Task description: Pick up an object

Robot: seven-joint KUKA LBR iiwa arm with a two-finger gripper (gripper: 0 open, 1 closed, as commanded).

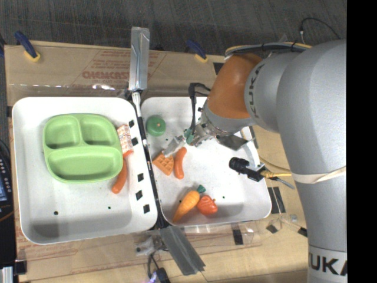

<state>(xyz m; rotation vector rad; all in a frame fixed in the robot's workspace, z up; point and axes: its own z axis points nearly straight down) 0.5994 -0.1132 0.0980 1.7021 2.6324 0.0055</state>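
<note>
hand (177, 145) low in the right bin (235, 208), grip state unclear; smooth sausage (179, 162) beside ridged waffle (163, 163)

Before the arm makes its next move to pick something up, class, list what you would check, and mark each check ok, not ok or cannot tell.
1. Hand is over the right bin: ok.
2. A target lies near the hand: ok, the sausage and the waffle sit just below it.
3. Target is free of neighbours: not ok, the sausage and waffle touch.
4. Hand already holds something: cannot tell.
5. Other items are out of the way: ok, the carrot, the tomato and the green cup lie apart from the hand.
6. Left bin items are away from the hand: ok, the tray lies across the divider.
</note>
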